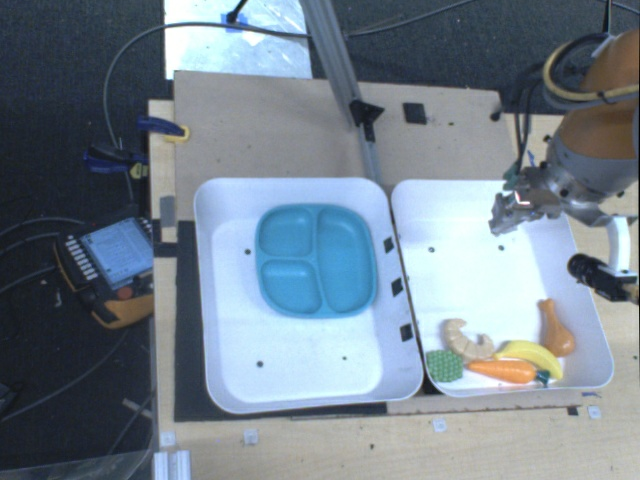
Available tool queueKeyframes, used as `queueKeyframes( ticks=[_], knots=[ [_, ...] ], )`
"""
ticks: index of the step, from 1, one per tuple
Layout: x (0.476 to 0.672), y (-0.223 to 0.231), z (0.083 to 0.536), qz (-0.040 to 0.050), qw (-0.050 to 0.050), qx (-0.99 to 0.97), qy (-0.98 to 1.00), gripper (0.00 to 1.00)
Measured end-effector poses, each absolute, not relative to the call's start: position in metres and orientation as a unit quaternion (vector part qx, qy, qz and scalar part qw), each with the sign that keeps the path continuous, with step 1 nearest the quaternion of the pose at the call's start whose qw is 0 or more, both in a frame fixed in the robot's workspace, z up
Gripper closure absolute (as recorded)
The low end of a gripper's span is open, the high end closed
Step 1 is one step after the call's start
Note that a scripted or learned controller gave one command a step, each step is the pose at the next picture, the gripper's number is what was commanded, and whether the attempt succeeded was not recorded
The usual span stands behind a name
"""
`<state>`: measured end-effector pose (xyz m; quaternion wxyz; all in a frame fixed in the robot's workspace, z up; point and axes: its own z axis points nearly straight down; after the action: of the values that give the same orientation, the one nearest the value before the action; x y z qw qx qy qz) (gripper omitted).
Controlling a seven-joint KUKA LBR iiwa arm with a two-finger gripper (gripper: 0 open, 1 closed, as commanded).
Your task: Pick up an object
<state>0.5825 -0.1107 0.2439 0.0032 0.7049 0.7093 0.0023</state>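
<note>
Several toy foods lie along the near edge of the right bin (470,268): a green piece (445,366), a tan shrimp-like piece (466,339), an orange carrot (503,371), a yellow banana (531,354) and a brown drumstick (556,328). My gripper (508,211) hangs over the far right part of this bin, well apart from the foods. Nothing shows between its fingers.
A blue divided plate (316,260) sits in the left bin (230,368). A grey pole (335,48) slants across the board behind the bins. Cables, clamps and a handheld device (110,263) lie on the dark floor at the left.
</note>
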Motion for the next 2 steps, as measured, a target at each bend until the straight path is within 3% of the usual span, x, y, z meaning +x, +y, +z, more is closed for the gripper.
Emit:
queueKeyframes(
  ticks=[2],
  knots=[
    [0.574,-0.016,0.225,0.0007,0.0,0.704,0.71,1.0]
  ],
)
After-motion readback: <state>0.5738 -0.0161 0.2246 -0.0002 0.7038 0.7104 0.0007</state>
